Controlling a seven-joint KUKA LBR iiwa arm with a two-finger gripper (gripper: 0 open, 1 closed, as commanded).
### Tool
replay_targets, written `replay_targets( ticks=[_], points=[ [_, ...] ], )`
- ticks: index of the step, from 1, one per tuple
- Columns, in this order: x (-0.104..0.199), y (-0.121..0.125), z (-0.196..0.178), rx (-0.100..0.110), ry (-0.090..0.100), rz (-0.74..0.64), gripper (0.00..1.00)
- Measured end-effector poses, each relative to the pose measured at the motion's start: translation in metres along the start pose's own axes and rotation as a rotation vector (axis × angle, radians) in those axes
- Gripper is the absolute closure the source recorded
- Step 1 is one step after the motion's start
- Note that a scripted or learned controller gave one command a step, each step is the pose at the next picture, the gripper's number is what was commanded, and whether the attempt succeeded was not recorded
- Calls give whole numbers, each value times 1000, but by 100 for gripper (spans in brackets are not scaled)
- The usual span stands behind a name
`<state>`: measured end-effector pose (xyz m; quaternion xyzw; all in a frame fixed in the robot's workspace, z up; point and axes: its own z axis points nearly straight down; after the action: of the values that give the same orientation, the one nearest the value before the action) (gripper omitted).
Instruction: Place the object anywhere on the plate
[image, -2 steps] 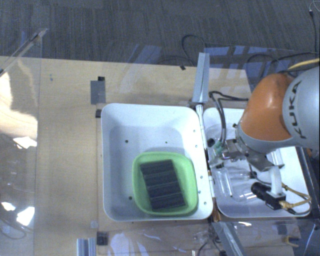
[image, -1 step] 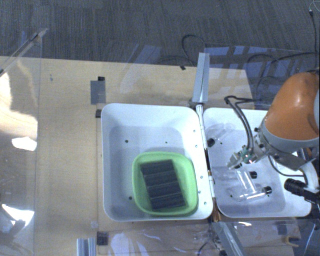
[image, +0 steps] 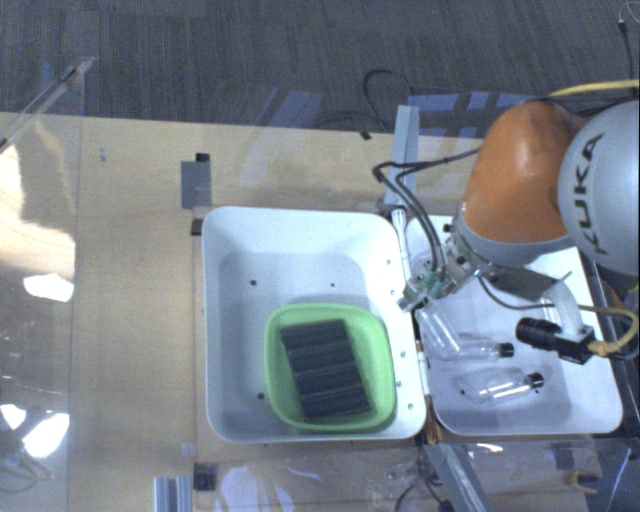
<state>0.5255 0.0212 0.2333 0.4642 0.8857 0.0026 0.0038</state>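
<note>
A light green square plate (image: 276, 340) sits in the left bin (image: 235, 260), toward its front. A dark grey ribbed rectangular block (image: 324, 370) lies flat on the plate and covers most of its middle. The arm's orange and grey wrist (image: 520, 185) hangs over the near-left part of the right bin (image: 590, 400). My gripper (image: 428, 285) pokes out below the wrist at the wall between the two bins, apart from the plate and the block. The wrist hides most of it.
Two clear tubes with black caps (image: 470, 348) (image: 500, 385) lie in the right bin. A black connector with a cable (image: 548, 336) sticks out by the arm. Black cables (image: 400, 180) loop behind the bins.
</note>
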Motion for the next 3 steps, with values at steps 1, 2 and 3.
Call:
replay_targets(
  ticks=[1,2,3],
  points=[
    [11,-11,-20,-1,-1,-159,100],
    [5,-23,-32,-1,-1,-302,100],
    [16,-15,48,1,2,-514,100]
  ],
)
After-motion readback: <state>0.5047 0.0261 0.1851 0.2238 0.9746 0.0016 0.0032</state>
